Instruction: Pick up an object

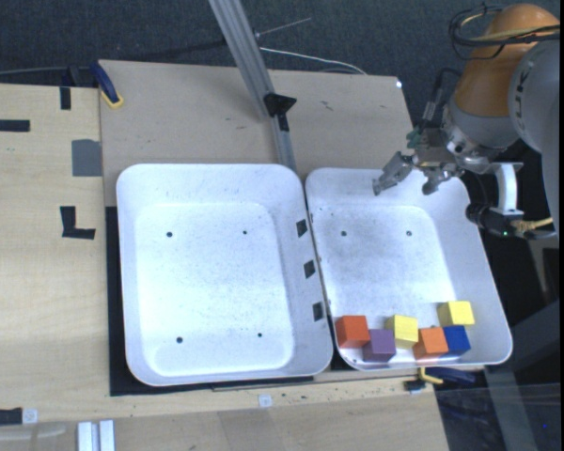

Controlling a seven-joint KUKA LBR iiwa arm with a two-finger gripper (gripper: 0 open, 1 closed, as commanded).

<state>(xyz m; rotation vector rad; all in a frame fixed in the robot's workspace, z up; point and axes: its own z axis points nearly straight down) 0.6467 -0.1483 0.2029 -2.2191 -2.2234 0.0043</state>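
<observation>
Nearest you, along the front wall of the right bin (475, 252), you have the blocks in a loose cluster: an orange block (352, 330) at the left end, a purple block (382, 344) just beside it and slightly nearer the rim, then a yellow block (405, 329). Right of those, a second orange block (432, 342) sits touching a blue block (456, 339), and another yellow block (457, 312) lies just behind the blue one. All of them rest on the bin floor, well apart from the arm.

To the left, the left bin (132, 252) lies side by side with the right one, the two rims meeting along the middle, where you can see small dark clips.

Farther back, your gripper (411, 178) hangs over the far rim of the right bin, near its back right corner. Its two fingers are spread apart with nothing between them. Behind it, the wrist rises into the orange band (498, 54) at the upper right.

Beyond the bins, a metal pole (249, 54) slants up across the wooden bench (188, 120)
</observation>
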